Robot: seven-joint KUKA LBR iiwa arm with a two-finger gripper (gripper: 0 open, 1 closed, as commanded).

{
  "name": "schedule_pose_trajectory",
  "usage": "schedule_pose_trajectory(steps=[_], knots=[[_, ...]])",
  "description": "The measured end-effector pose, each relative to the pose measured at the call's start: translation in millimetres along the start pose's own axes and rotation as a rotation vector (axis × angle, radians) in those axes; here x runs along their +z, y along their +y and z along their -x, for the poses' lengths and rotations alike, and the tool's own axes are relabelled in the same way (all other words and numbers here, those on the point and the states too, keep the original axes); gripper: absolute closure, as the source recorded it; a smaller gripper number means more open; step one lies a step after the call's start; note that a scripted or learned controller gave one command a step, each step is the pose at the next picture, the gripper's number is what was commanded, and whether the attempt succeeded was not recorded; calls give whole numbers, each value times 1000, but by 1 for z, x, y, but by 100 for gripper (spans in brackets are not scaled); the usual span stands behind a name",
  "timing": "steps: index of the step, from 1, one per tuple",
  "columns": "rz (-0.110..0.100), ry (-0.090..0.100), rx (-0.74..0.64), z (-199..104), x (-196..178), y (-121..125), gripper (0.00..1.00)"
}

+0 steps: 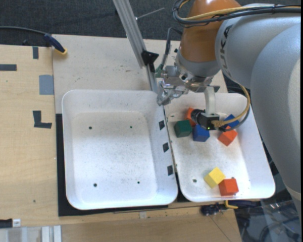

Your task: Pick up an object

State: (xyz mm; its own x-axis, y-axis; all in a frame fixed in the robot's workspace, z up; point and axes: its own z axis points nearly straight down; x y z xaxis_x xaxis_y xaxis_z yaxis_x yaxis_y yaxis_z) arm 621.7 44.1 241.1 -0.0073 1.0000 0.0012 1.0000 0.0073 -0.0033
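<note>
My gripper (165, 91) hangs over the far end of the rim shared by the two bins, at the right bin's (252, 183) back left corner. Nothing shows held in it. Just in front and to its right lie a green block (182, 129), a blue block (200, 133) and an orange block (227, 136), close together. A small orange piece (191, 114) sits behind the green block, partly hidden by the wrist. Near the front of the right bin a yellow block (214, 177) touches a red-orange block (228, 186).
The left bin (70, 150) stands beside the right one. A slanted metal post (134, 32) rises behind the bins, close to the gripper. The large grey arm covers the right side of the bench.
</note>
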Motion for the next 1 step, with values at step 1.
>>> schedule_pose_trajectory(steps=[1], knots=[[1,0,-1,-57,1,0,100]])
